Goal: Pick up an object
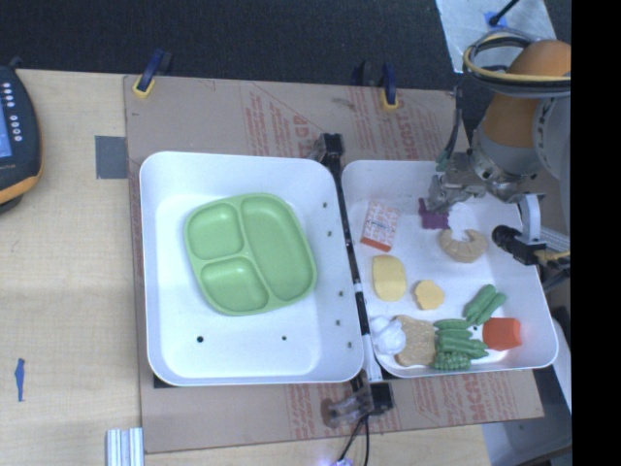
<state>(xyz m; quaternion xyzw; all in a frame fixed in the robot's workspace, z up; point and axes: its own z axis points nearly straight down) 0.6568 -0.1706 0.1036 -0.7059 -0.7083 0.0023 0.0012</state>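
The right bin (361, 187) holds several toy foods: a small purple piece (432, 216), a tan croissant (463, 246), an orange-and-white packet (379, 225), a yellow block (389, 277), a smaller yellow piece (428, 294), green pea pods (482, 304), a red block (502, 333), a tan slice (415, 342) and a white lump (388, 335). My gripper (449, 194) hangs low over the bin's far right part, just above the purple piece and a little behind the croissant. I see nothing lifted off the bin floor.
The left bin (165, 338) holds a green divided plate (250, 252). A black clip (332, 147) sits where the two bins meet at the back. A yellow-and-black handheld unit (15, 129) lies at the bench's left edge.
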